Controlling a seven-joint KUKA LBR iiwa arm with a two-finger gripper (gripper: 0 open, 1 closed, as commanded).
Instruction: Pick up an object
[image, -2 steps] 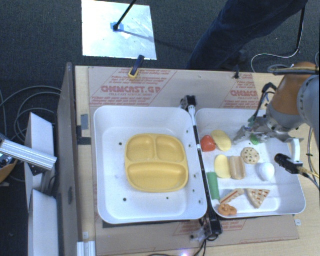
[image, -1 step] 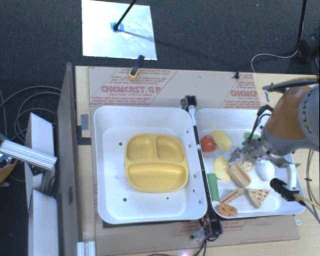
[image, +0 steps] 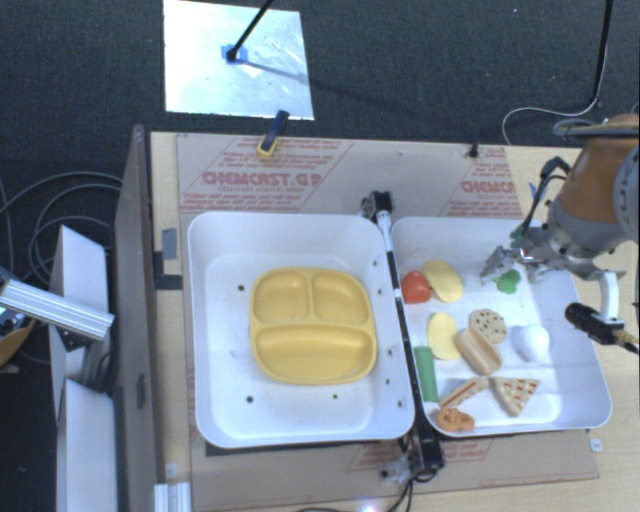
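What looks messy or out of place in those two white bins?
Nothing looks spilled or broken. The toy foods, such as the tomato, cookie and pizza slice, lie loosely in the right bin. The yellow tray sits flat in the left bin.

Grey arm (image: 592, 215) with a fat orange band up top, black cables trailing off it, small metal gripper (image: 510, 263) bits underneath

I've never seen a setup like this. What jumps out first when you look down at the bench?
The yellow divided plate sits alone in the middle of the left bin. The right bin is crowded with toy food: a red tomato, a cookie, a white egg, a pizza slice. The gripper hangs over its upper right part, by a small green piece.
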